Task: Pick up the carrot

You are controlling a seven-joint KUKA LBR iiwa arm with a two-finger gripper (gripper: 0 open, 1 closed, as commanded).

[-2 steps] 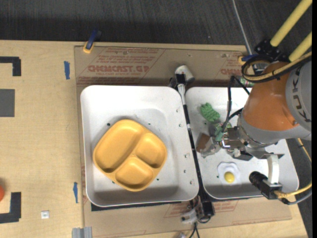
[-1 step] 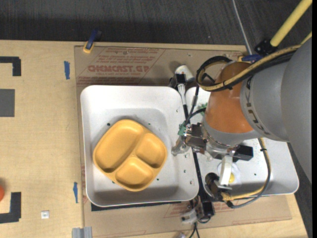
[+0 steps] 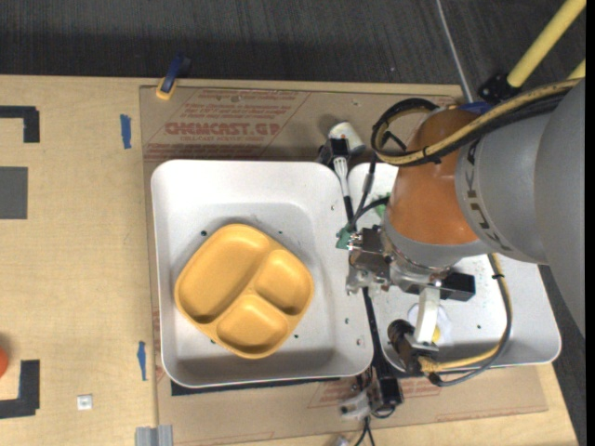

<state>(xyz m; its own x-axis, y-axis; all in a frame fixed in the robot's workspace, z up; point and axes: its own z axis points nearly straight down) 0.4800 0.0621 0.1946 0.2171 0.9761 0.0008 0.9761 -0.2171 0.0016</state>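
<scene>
My gripper point(image 3: 402, 277) hangs straight down over the left part of the right bin point(image 3: 530, 337), under the orange band of the wrist point(image 3: 429, 198). The wrist and the grey arm cover the gripper from above and hide most of that bin's floor. What lies beneath the gripper is hidden from this camera.
A yellow divided plate point(image 3: 244, 289) lies in the middle of the left bin point(image 3: 186, 189). The two bins meet at a rim point(image 3: 364, 323) just left of the gripper. A small red-orange thing point(image 3: 3, 362) sits on the bench at the far left edge. Cables point(image 3: 346, 170) run along the back.
</scene>
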